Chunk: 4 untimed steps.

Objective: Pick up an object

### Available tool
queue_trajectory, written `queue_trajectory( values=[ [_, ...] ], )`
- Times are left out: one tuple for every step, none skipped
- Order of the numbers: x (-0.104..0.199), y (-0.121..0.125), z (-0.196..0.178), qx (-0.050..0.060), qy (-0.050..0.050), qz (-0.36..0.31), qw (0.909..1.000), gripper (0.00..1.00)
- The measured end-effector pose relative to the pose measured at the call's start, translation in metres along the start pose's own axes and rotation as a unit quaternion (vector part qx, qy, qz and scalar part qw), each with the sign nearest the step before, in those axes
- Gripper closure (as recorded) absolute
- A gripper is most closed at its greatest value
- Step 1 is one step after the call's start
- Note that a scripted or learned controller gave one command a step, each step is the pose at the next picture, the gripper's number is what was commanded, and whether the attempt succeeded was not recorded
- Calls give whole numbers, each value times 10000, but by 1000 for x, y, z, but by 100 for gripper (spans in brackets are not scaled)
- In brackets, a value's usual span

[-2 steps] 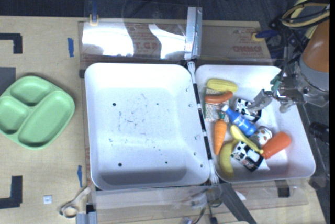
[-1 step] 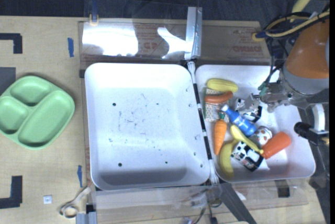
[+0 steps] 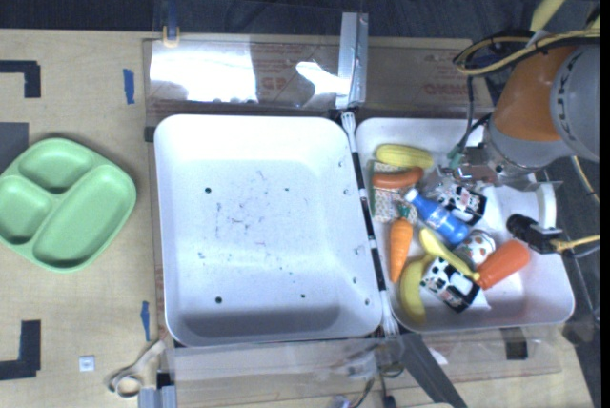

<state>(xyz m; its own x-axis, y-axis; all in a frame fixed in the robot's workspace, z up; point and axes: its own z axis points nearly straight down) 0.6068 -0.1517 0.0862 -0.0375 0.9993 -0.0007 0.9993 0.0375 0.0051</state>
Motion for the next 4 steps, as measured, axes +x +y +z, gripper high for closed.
queue_trajectory(
  values=[
    [-2,2,-12,-30,-9,11,10000,100],
    [-2,1,-12,-29,-9,13,10000,0],
    [-6,-33,-1,-4,2,-786,9969,0],
    [-42,-74,-1,6,1,-323,9995,0]
  ],
)
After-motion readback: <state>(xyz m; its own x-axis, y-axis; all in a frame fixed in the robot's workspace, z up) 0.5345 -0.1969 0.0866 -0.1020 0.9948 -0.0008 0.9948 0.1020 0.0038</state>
